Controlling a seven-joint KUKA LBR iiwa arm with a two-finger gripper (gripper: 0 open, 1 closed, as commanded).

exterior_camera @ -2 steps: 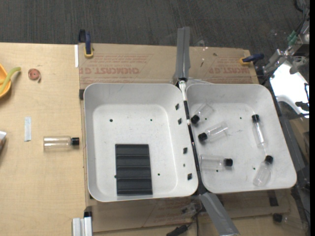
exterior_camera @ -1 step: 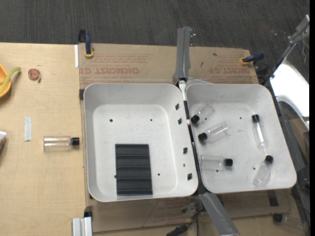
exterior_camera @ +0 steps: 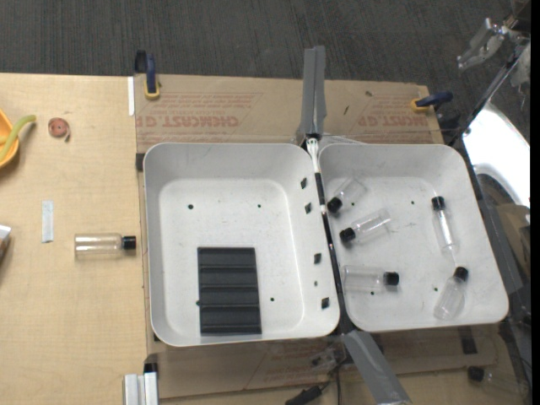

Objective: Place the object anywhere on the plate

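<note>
— Claw [exterior_camera: 488,47] up at the far right, its grip impossible to tell. Where's the object?
— Vials [exterior_camera: 364,227] lie in the right bin [exterior_camera: 472,175], black plate [exterior_camera: 228,291] in the left bin [exterior_camera: 156,226]. Round and slick, one could slip or roll off.

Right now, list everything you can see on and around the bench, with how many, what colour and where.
White bins: two, side by side on the bench.
Ribbed plate: one, black, front of the left bin.
Clear vials: five, black caps, scattered in the right bin.
Clear bottle: one, black cap, lying on the bench left of the bins.
Cardboard sheet: one, brown, under the bins.
Clamps: two, at the cardboard's far corners.
Pink disc: one, far left.
Orange object: one, at the left edge.
</note>
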